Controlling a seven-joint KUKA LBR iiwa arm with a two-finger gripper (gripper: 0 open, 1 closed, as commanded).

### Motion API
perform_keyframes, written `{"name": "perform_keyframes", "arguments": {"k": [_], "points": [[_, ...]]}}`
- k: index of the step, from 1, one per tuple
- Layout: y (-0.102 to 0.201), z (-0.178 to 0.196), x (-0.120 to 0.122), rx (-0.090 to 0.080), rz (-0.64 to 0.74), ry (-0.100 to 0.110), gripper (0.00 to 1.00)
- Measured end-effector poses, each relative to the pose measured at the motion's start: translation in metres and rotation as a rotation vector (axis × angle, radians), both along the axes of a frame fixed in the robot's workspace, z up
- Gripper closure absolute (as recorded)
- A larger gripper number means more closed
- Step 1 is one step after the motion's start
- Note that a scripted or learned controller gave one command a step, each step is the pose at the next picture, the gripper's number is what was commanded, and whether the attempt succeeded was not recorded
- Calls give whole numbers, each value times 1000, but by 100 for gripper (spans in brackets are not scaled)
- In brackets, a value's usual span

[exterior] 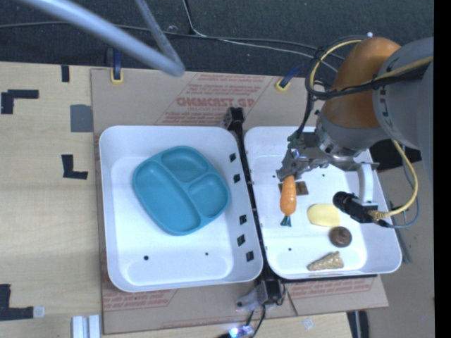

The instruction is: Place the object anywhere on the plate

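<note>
Looking down, we see the gripper [294,169] low in the right bin [380,263], w/ the carrot [288,196] touching its tips just below; can't tell if it's grasped or if the jaws are apart. Yellow piece [323,215] sits right of the carrot. Blue plate [182,189] lies well left, in the left bin [116,259].

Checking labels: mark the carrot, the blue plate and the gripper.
carrot [287,196]: camera view, middle of its orange body.
blue plate [182,189]: camera view, ridge between its compartments.
gripper [292,169]: camera view, between the fingertips, above the carrot's top.
</note>
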State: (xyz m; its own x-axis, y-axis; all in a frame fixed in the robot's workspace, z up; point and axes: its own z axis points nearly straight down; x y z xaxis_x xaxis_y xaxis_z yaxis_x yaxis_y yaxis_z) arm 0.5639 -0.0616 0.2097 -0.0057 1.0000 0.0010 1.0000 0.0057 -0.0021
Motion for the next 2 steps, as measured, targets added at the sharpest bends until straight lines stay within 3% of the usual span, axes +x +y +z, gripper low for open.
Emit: {"name": "perform_keyframes", "arguments": {"k": [2], "points": [[111, 15, 33, 0, 2, -2, 100]]}}
